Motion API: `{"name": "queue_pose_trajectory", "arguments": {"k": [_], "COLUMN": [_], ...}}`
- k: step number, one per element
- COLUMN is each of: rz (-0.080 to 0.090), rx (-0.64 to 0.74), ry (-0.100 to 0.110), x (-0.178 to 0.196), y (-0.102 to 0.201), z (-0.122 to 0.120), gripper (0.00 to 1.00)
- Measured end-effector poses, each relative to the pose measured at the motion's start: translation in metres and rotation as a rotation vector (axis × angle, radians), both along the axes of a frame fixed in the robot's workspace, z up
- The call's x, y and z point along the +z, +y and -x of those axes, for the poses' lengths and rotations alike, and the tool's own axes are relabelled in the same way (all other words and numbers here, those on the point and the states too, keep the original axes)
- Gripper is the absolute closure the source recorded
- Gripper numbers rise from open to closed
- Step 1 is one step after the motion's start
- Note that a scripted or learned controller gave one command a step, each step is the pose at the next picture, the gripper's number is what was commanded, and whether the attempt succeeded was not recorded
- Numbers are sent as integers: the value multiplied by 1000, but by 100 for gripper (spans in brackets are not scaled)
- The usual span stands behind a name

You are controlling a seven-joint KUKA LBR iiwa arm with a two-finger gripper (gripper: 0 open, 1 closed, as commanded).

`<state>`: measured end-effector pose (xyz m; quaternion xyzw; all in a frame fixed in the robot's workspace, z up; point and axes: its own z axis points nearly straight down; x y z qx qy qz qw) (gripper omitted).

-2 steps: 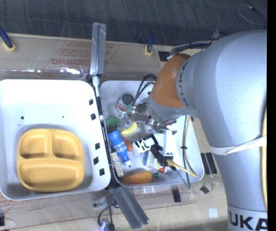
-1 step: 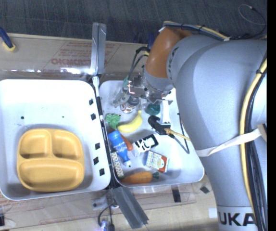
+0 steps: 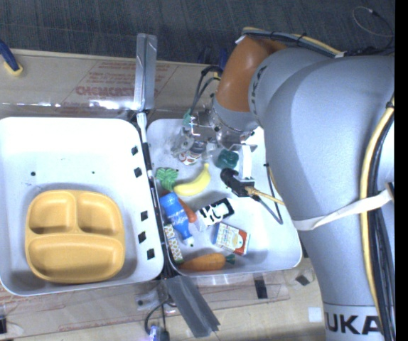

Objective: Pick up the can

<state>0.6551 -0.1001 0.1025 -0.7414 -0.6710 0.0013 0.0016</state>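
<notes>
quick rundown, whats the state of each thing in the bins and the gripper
gripper: low in the right bin's far end
banana: lying loose
blue bottle: on its side by the divider
small carton: lying flat
carrot: lying along the near wall
yellow tray: flat in the left bin

Brown cardboard-topped bench | two shallow white plastic bins side by side on it: left, right

Yellow divided tray in left bin, banana, carrot, small carton in right bin
</notes>
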Motion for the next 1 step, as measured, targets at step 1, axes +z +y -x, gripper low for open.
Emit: {"name": "queue_pose_trajectory", "arguments": {"k": [1], "rz": [0], "rx": [-37], "ry": [-3], "x": [90], "y": [76], "z": [3], "gripper": [100]}}
